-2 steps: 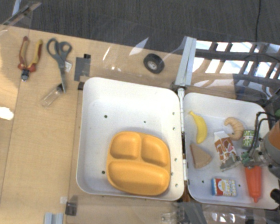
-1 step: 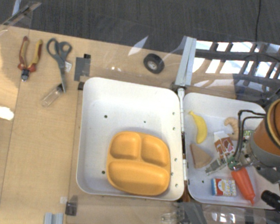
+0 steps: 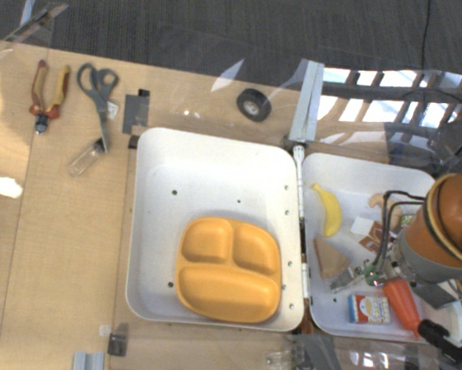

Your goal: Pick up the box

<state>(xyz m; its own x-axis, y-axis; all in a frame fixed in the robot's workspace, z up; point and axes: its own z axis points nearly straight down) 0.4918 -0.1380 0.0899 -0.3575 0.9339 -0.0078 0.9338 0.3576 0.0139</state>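
Camera view: box (image 3: 368,309) lies flat near front edge of right bin (image 3: 344,172), beside an orange carrot-like item (image 3: 404,301). Gripper (image 3: 367,274) hangs just above and behind the box; grip state cannot tell. Banana (image 3: 328,209) further back. Yellow tray (image 3: 230,269) in left bin (image 3: 161,214). Box not lifted; the pick is all to do.

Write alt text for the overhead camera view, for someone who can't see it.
A grey and orange robot arm reaches from the right over the right white bin, which holds a small box, a banana and an orange carrot-like item. The left white bin holds a yellow divided tray. Scissors and pliers lie on the wooden bench.
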